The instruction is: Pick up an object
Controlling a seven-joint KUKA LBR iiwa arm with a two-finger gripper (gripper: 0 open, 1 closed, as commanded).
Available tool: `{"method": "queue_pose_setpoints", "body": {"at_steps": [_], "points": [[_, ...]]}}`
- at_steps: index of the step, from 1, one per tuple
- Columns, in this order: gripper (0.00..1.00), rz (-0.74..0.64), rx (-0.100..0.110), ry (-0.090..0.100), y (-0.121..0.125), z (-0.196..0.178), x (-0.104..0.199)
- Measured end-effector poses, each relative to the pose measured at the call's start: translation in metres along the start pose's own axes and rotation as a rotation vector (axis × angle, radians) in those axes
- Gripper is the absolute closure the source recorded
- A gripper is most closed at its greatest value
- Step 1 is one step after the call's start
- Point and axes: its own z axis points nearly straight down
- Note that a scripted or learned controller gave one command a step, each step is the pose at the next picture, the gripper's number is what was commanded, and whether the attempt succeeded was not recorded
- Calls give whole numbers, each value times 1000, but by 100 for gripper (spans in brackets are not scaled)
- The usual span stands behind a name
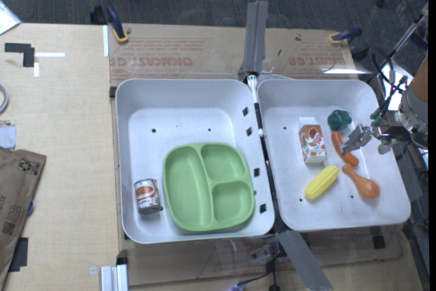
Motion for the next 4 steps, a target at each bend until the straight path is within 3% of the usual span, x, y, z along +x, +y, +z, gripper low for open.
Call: {"method": "queue_pose_setpoints", "body": {"at_steps": [1,2,3,4], "points": [[0,-295,-2,0,48,133,23],[100,-290,0,1,48,126,22],[100,-35,0,-2,78,-19,53],[100,126,3,-1,83,30,96]]}}
